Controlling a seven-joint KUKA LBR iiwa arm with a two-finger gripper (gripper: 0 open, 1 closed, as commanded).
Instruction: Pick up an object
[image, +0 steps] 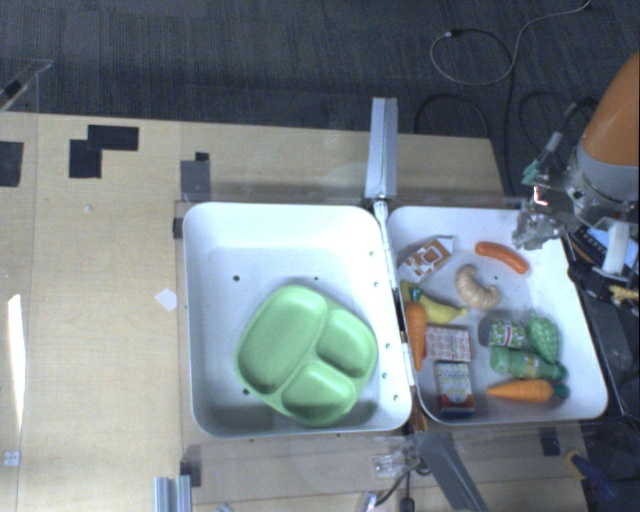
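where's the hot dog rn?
The hot dog lies in the right bin, near its far edge, beside the croissant and just left of the gripper.

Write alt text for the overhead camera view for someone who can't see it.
A robot arm reaches in at the right bin's far corner, above toy food including a sausage and two carrots. The left bin holds a green divided plate.

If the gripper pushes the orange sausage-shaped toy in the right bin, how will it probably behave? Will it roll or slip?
The sausage toy looks round and long, so it would probably roll sideways if pushed across its length. Its surface seems smooth and a little shiny, so the gripper might slip unless it closes across the narrow middle. It lies apart from its neighbours on the bin floor, so little would stop it.
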